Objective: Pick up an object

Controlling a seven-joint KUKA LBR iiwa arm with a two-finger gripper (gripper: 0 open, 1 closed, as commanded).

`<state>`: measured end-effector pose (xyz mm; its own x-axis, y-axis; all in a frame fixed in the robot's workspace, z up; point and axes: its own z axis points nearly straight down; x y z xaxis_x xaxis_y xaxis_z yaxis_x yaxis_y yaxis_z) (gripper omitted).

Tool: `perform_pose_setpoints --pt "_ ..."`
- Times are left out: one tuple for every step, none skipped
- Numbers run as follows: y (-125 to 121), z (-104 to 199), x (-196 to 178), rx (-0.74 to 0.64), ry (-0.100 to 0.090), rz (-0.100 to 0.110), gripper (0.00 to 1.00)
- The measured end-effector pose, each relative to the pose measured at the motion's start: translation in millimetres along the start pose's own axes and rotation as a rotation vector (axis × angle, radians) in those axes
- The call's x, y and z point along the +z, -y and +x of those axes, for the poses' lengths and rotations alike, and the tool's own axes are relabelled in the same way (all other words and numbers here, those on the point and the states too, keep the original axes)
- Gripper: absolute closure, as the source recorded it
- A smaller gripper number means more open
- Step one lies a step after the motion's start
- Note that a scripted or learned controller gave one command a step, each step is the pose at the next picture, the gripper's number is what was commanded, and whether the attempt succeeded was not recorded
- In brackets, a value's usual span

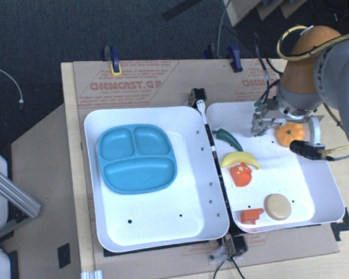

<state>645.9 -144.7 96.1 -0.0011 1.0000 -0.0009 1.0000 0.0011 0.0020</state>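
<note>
Gripper [260, 125]: lowered into the far end of the right bin [324, 213]; whether anything is gripped cannot be told.
Targets: a green piece [228, 138], banana [240, 159], red strawberry [241, 174], orange block [252, 215] and tan disc [278, 206] are scattered in the right bin, within the arm's reach; an orange fruit [286, 135] is seen just beside the gripper.
Left bin [162, 230]: a blue divided plate [137, 158] is held, well apart from the gripper.
Board [130, 83]: "CHEMCAST" is printed in red; clamps [114, 60] are fixed to its far edge, presumably for steadiness.
</note>
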Motion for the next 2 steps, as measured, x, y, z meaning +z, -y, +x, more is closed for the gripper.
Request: perform_pose_setpoints --pt "7.1 5.0 -55.4 0.0 0.001 -0.005 1.0" --pt "12.7 11.8 -111.5 -0.001 0.001 -0.007 1.0"
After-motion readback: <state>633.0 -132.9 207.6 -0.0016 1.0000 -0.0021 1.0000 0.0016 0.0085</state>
